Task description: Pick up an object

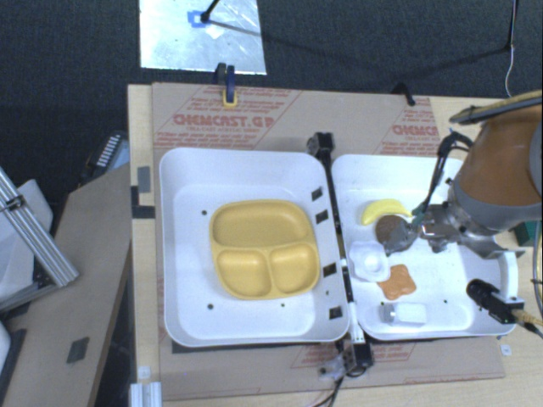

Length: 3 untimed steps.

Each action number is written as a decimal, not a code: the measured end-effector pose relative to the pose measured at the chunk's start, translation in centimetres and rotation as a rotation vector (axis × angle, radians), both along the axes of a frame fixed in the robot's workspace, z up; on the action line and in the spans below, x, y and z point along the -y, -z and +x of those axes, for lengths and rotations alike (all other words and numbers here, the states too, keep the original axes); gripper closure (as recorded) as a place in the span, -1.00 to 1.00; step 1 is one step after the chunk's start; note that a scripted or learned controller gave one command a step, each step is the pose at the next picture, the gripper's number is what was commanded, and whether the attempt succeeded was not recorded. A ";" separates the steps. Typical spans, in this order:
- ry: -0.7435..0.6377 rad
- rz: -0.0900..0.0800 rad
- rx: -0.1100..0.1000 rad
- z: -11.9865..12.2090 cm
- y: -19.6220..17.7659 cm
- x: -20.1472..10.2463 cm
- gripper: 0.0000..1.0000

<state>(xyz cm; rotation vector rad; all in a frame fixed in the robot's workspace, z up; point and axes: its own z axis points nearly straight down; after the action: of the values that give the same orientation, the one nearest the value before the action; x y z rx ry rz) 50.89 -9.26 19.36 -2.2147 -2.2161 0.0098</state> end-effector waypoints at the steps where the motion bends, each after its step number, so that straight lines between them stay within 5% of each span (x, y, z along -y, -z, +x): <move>1: -0.002 -0.002 0.012 0.3 -0.5 0.0 -1.00; 3: -0.001 -0.001 0.007 -0.4 8.3 -0.7 -1.00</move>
<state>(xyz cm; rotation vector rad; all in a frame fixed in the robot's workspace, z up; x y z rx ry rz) 50.54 -8.57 11.06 -2.2178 -2.2207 0.0024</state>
